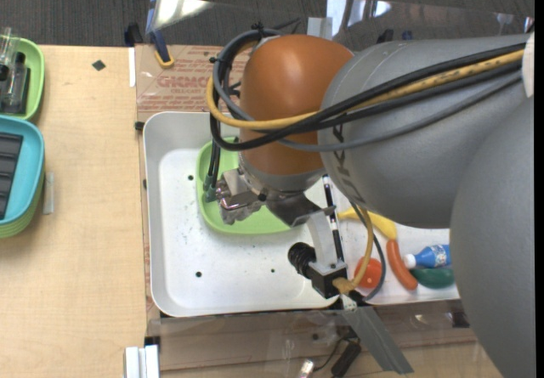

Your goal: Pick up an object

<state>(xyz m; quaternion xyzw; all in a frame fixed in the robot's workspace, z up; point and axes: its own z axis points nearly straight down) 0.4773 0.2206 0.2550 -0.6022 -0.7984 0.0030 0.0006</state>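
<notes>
now the gripper point(231, 202) sits low in the white bin point(170, 223), right over the green plate point(255, 219) near the bin's middle. whether it is spread or closed i cannot tell, the arm point(408, 121) hides much. best to settle squarely on the plate's rim, close firmly, then lift slowly.

green plate point(255, 222): mostly under arm point(408, 138) | right bin point(425, 293): largely covered | hand point(231, 202): fingers unclear
</notes>
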